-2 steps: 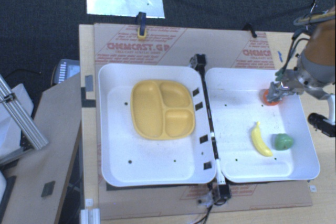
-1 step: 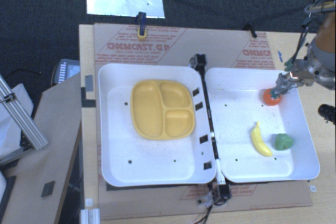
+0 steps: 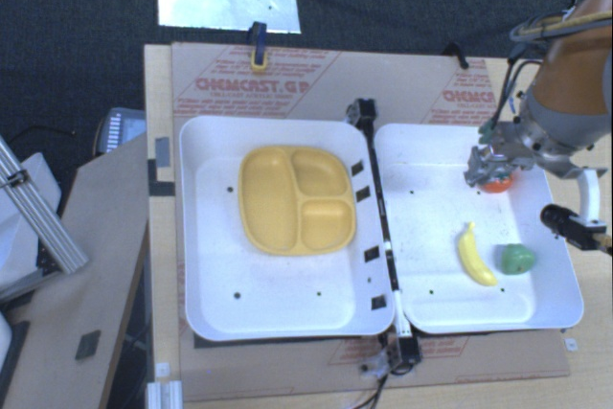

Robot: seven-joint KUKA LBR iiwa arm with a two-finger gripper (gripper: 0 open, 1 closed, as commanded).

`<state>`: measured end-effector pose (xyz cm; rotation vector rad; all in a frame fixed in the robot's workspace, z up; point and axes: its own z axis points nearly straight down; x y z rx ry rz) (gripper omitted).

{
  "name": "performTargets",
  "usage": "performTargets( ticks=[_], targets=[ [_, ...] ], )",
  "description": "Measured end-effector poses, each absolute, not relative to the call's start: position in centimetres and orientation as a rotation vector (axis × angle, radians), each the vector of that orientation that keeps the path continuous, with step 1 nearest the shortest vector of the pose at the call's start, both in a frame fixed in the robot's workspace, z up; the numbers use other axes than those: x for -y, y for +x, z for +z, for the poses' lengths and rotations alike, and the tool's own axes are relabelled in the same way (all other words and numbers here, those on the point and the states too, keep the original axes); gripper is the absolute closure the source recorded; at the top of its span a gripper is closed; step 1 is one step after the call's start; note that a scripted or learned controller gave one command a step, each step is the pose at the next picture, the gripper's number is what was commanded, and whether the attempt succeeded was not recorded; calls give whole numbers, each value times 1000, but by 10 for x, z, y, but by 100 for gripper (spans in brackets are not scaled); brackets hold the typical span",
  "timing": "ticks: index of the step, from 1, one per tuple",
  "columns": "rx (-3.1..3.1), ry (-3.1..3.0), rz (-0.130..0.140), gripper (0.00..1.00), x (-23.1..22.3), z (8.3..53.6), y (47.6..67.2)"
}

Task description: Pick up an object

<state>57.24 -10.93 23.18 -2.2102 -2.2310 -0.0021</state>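
Reaching in from three o'clock, the tool (image 3: pixel 490 170) sits low over an orange-red object (image 3: pixel 497 186) at the right bin's (image 3: pixel 421 316) one o'clock; whether it is clenched I cannot tell. A banana (image 3: pixel 476 256) and green object (image 3: pixel 517 259) lie toward five o'clock. A yellow divided tray (image 3: pixel 295 199) fills the left bin (image 3: pixel 211 302).

Bench (image 3: pixel 158 235) lying under a printed cardboard sheet (image 3: pixel 316 81); sheet carrying two white bins side by side, touching: left bin (image 3: pixel 206 235), right bin (image 3: pixel 431 168). Yellow clamp (image 3: pixel 259 48) gripping sheet's far edge.
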Motion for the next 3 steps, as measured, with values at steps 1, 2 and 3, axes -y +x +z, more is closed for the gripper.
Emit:
performTargets(
  ticks=[1,2,3],
  targets=[
    [2233,-2208,-4,100,46,229,564],
    [2231,-2210,-2,100,-7,218,550],
    [2231,-2208,-3,100,-56,223,529]
  ],
)
